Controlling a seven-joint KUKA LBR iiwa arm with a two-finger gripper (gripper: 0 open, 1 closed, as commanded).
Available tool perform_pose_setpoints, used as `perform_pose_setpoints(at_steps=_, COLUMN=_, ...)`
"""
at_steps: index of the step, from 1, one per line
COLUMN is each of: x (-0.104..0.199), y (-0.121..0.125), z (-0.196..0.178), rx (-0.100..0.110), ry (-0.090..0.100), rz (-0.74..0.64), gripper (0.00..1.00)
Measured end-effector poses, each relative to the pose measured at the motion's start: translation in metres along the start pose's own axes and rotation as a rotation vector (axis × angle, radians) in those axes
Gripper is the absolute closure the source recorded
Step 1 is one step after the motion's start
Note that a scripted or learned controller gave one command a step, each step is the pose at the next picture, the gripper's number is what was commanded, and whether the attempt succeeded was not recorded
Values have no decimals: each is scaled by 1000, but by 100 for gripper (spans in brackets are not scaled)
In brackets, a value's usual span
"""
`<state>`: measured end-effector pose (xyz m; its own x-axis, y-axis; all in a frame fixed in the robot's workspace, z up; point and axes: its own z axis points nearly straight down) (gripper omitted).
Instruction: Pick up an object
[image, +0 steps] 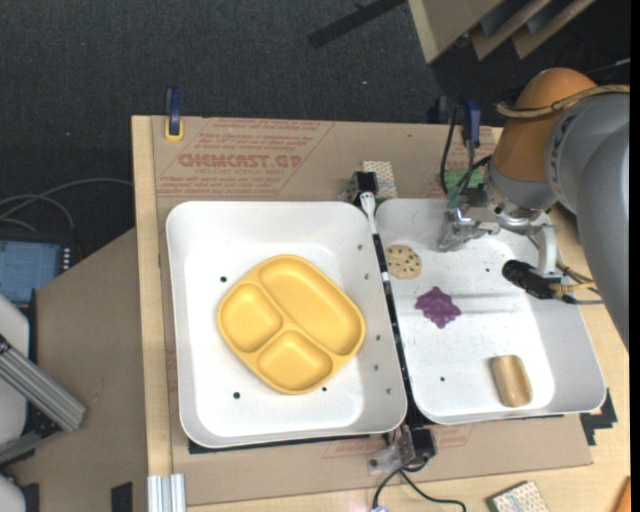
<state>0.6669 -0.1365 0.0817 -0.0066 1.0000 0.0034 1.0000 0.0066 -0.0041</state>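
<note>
The right bin (560, 390) holds a round cookie (403, 261) near its left wall, a purple grape-like cluster (438, 306) in the middle, and a tan cylinder (510, 380) toward the front right. My gripper (462, 231) hangs low over the back part of the right bin, to the right of the cookie and behind the purple cluster. Nothing shows between its fingers. A yellow three-compartment plate (290, 322) lies in the middle of the left bin (200, 240).
The two bins meet along a black divider strip (385, 290). The grey arm with its orange band (540, 130) fills the upper right. Cardboard (240, 160) lies behind the bins, and a small clamp (365, 185) sits at the back between them.
</note>
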Motion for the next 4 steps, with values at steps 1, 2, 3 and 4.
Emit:
perform_pose_setpoints(at_steps=1, x=15, y=0, z=-3, rx=-2, ry=-2, rz=5, gripper=100)
perform_pose_setpoints(at_steps=2, x=24, y=0, z=-9, rx=-3, ry=-3, rz=5, gripper=100)
perform_pose_setpoints(at_steps=3, x=-21, y=1, z=-107, rx=-15, ry=-8, rz=10, gripper=100)
perform_pose_setpoints(at_steps=4, x=-54, y=-2, z=-194, rx=-17, ry=-10, rz=9, gripper=100)
